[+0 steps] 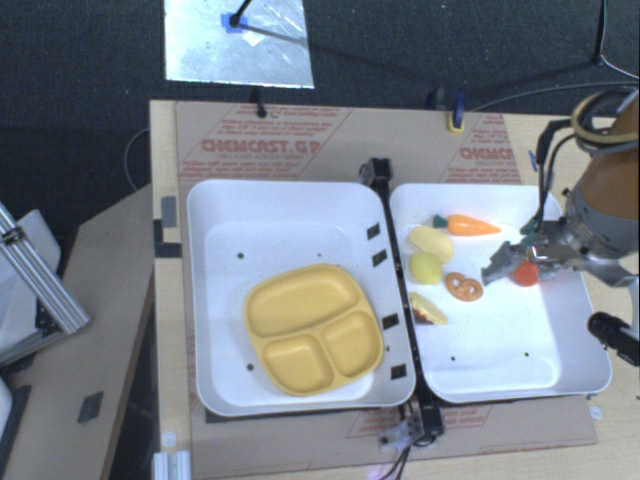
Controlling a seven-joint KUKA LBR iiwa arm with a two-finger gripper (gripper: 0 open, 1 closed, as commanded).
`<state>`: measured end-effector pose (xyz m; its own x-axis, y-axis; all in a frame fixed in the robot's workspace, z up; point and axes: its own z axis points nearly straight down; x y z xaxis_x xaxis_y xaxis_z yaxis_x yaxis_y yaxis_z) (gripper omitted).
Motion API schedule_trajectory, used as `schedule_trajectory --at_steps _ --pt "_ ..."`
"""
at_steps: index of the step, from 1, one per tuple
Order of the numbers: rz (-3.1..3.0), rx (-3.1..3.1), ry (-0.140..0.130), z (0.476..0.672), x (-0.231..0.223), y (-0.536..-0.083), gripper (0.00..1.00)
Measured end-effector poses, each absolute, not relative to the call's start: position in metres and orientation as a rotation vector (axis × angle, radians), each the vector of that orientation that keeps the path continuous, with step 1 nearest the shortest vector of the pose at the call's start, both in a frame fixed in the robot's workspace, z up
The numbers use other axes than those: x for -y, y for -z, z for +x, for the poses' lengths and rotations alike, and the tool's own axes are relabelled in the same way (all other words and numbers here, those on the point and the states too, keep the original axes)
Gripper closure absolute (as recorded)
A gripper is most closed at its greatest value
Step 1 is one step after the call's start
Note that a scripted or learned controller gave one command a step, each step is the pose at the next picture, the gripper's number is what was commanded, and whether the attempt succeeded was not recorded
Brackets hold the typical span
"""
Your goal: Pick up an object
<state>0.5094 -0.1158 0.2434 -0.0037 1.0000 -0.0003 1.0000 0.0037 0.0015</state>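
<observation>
Camera view: the gripper (503,264) is seen low over the right bin (520,368), carried by the grey arm (600,203) that reaches in from the right edge. Its dark fingers (497,266) point toward the middle of the bench; whether they are apart or together cannot be told, and nothing is seen between them. A red round object (525,274) lies just beside the fingers, on their arm side, partly hidden by the wrist. A pretzel-shaped piece (463,286) lies just beyond the fingertips, slightly toward the near rim, apart from them. An orange carrot (471,225) is found farther from the fingers toward the far rim, and a pale yellow piece (431,240) lies next to it. A yellow-green round fruit (427,267) sits ahead of the fingertips, past the pretzel-shaped piece, and a slice-shaped piece (428,310) lies nearer the front rim. Well apart from the fingers, across the divider, the left bin (230,228) is seen bearing a yellow compartment plate (313,327). A sheet of foil (238,28) lies beyond both bins.
</observation>
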Motion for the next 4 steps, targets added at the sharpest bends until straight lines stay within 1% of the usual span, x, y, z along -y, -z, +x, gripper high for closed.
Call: schedule_trajectory --at_steps 1,2,3,4 --pt "2.22 -2.227 0.002 0.517 0.109 -0.194 0.0" --pt "2.223 -2.224 0.003 0.522 0.113 -0.134 0.0" --pt "2.221 -2.22 -0.002 0.523 0.113 -0.083 0.0" --pt "2.219 -2.223 -0.006 0.524 0.112 -0.096 1.0"
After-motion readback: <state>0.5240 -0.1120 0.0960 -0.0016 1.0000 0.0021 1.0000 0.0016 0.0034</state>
